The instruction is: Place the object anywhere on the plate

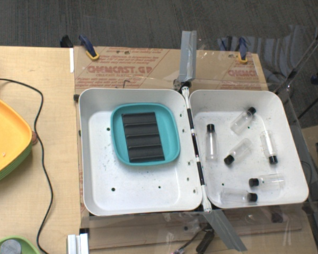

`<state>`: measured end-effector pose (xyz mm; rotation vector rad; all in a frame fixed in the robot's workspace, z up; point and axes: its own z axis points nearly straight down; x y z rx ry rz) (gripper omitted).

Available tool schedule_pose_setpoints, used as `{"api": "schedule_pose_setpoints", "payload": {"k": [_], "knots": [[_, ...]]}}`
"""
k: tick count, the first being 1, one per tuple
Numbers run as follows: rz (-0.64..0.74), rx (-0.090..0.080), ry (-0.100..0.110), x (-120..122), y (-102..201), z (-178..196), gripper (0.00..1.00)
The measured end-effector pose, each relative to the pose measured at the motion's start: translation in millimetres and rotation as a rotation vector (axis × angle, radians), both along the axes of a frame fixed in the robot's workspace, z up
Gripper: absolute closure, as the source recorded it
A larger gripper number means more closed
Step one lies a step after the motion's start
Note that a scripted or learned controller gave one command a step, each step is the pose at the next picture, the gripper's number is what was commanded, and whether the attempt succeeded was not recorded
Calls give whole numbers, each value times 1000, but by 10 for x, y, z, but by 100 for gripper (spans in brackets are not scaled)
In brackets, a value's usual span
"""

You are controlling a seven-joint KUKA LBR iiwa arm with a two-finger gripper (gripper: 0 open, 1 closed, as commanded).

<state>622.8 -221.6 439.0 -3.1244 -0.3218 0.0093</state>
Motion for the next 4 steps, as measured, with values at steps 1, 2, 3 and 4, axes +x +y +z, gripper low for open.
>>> {"api": "schedule_pose_setpoints", "payload": {"k": [1,2,3,4], "knots": [[0,0,-1,168,1,5,0],[3,0,-1,284,1,3,0],[0,0,-2,307,2,7,0],[-6,0,0,204,-7,5,0]]}}
